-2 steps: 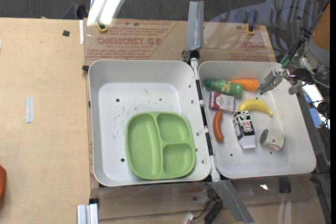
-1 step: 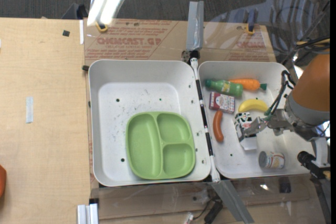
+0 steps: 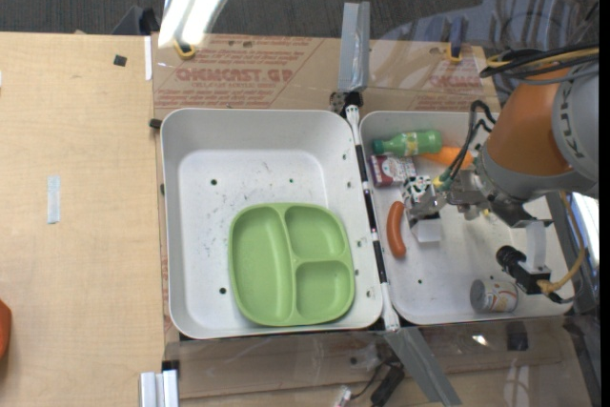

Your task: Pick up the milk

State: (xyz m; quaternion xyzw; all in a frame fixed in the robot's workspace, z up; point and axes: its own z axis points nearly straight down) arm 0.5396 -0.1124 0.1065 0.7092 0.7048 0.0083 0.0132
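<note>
The milk, a small white carton with black cow spots, stands in the right bin near its left wall. My gripper reaches in from the right and sits right against the carton's right side. The grey wrist and the orange band hang over the bin's right half. The gripper body hides where the carton and the gripper meet.
A red sausage lies just left of and below the milk, with a white block beside it. A green bottle and a maroon packet lie behind. A can lies at the front right. The left bin holds a green divided plate.
</note>
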